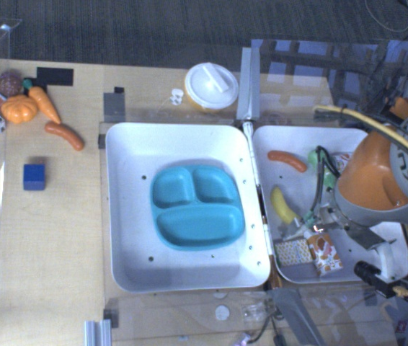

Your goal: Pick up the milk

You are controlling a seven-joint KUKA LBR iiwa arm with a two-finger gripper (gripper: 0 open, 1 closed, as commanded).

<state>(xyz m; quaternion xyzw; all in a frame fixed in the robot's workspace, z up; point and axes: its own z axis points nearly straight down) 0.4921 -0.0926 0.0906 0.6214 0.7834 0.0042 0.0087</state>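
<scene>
While arm [377, 179] crowds right bin [262, 150], banana [283, 205], sausage [287, 161], cracker [293, 251] nearby; fingers' state unclear.

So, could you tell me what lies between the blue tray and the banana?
In the camera view, the two bins' adjoining walls lie between the blue tray and the banana; otherwise only bare white bin floor.
</scene>
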